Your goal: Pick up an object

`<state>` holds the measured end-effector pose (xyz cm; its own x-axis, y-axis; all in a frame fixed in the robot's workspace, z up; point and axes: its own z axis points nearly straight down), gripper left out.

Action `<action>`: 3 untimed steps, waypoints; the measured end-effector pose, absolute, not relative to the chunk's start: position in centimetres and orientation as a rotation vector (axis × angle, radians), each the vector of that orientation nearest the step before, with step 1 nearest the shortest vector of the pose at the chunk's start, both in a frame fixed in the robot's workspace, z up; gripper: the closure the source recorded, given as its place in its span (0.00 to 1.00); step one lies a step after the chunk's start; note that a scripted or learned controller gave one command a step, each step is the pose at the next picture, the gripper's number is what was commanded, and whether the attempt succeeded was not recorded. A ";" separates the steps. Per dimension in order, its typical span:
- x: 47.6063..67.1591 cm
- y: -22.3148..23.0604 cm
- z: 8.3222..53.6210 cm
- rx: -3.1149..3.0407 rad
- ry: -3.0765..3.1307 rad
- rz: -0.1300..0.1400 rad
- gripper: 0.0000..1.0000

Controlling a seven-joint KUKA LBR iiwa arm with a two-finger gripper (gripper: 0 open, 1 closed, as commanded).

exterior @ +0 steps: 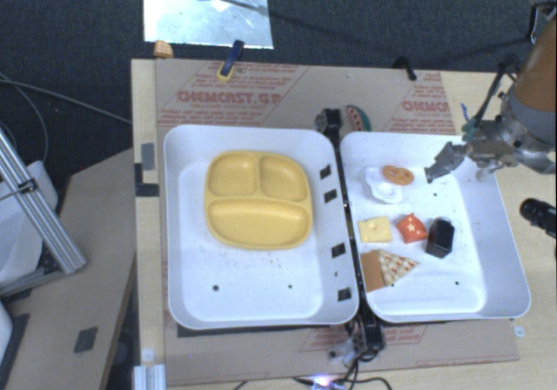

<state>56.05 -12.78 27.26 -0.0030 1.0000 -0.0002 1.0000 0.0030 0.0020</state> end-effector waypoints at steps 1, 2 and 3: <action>50.5 -10.4 12.3 2.227 2.229 -0.006 0.00; 54.1 -9.4 12.5 2.214 2.225 0.004 0.00; 50.8 -3.7 25.0 2.206 2.229 0.012 0.00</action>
